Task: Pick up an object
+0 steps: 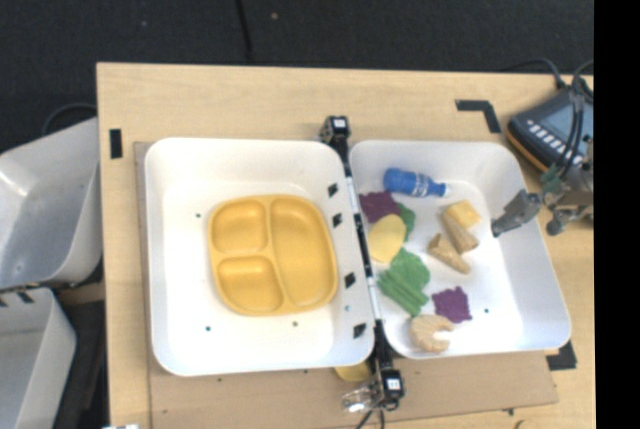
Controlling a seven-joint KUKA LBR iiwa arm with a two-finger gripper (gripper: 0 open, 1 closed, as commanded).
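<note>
Gripper (512, 214) at right bin's (530, 302) right rim, jaw state unclear, nothing visibly held; blue bottle (413, 183), yellow block (461, 216) lie nearby.

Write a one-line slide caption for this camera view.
End effector at the right bin's edge near toy food; yellow tray in the left bin.

Smooth, glossy yellow plastic tray (272, 253) in a glossy white plastic bin (175, 317); matt, pale wooden bench (220, 97).
</note>
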